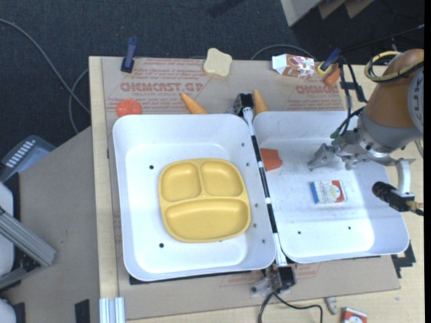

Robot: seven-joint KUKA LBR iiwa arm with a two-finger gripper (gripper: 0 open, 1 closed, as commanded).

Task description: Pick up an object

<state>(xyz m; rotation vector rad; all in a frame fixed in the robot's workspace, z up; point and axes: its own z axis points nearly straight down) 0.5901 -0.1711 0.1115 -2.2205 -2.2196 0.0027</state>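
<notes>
The little card lies just below my gripper.
I see the card (328,192) flat in the right bin (350,244), long side pointing up the bin; my gripper (330,155) hangs just above it, fingers spread wide, holding nothing.

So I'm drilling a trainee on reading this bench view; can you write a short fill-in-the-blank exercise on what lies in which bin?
1. The yellow divided plate lies in the ____ bin of the view.
2. The plate has ____ compartments.
3. The small orange block lies in the right bin, near its ____ edge.
4. The small blue, white and red card lies in the right bin, just below the ____ in the view.

Missing words: left; three; left; gripper
</notes>
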